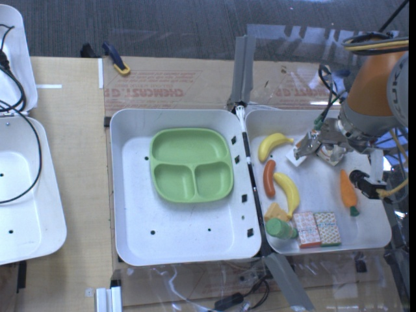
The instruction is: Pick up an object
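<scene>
The jaws' state cannot be told above the right white bin [364, 236]. The curved yellow plastic banana [273, 143] near its far-left corner looks light, stiff, slippery; grip mid-body.

End effector [305, 147] low (arm bent)

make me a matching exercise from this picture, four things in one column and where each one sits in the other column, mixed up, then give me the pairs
Things:
1. green divided plate
2. carrot
3. hot dog
4. two patterned blocks

Places:
A. right bin, near front edge
B. left bin
C. right bin, between the two bananas
D. right bin, right side, below the gripper

Pairs: 1-B, 2-D, 3-C, 4-A
</scene>
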Available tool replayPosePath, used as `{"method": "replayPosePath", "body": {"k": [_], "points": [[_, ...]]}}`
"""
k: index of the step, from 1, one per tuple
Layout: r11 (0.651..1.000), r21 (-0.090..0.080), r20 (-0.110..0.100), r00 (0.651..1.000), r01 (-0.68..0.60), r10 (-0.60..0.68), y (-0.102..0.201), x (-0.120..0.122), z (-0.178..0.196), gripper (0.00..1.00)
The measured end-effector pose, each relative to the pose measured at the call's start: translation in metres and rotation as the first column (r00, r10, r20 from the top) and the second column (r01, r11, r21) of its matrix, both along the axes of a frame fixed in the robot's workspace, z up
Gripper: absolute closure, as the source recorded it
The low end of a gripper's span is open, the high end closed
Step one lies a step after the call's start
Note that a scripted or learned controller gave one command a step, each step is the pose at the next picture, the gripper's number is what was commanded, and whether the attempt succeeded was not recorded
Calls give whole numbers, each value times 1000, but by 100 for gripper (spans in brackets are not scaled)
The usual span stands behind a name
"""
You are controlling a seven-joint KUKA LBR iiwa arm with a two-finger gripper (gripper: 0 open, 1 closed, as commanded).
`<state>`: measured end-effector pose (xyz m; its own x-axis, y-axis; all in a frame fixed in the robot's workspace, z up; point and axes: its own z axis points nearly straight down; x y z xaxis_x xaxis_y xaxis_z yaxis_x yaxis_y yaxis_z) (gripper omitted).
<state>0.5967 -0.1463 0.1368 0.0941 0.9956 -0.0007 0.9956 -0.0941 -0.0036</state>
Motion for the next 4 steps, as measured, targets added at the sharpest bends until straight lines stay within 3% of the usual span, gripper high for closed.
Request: {"method": "replayPosePath", "body": {"k": [1,2,3,4], "points": [[1000,9,1,1000,-5,5,-60,-12,-46,0],[1000,5,1,1000,-1,1,-62,-13,-37,100],[1000,8,1,1000,-3,3,-60,-12,-37,0],[999,23,-51,998,-29,30,-64,54,-47,0]]}}
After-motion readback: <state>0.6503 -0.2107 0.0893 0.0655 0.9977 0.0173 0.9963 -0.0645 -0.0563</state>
